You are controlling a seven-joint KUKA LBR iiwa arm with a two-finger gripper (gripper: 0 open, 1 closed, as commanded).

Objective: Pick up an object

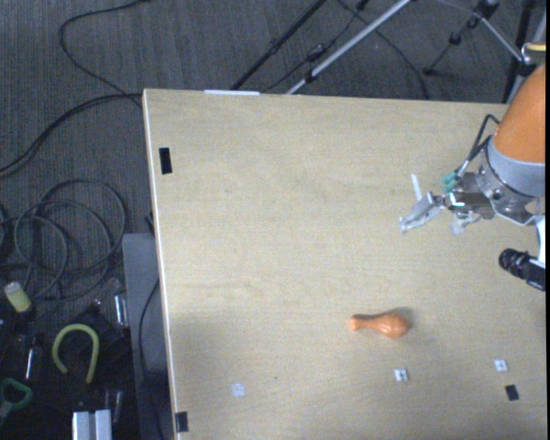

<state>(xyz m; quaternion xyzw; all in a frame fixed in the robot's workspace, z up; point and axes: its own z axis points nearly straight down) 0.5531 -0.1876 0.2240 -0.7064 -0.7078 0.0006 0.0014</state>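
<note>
The pincer (416,204) hangs over the right part of a pale wooden tabletop (284,200), reaching in from the right on a grey arm (513,177) with an orange band (524,122) above the wrist. Its two thin metal fingers (416,188) point leftward and stand spread apart, one angled up and one angled down, with bare board showing between them. Nothing sits between the fingers.

The one loose thing on the tabletop is a small orange object (381,324), shaped like a bulb with a narrow neck, lying on its side. It lies below the pincer and a little to its left in the view, well apart from the fingertips, with its thick end toward the right and its thin end toward the left. It touches neither finger.

Farther below the pincer, near the lower edge of the board, a few small pale square markers (401,374) are stuck to the surface, along with a small dark tag (511,392). Far to the left of the pincer, by the board's left edge, is a black rectangular mark (166,159).

Beyond that left edge the grey carpeted floor (64,99) holds loops of black cable (55,236) and a yellow-green U-shaped piece (77,346). Above the pincer, past the far edge of the board, stand the slanted legs of tripods (385,12).
</note>
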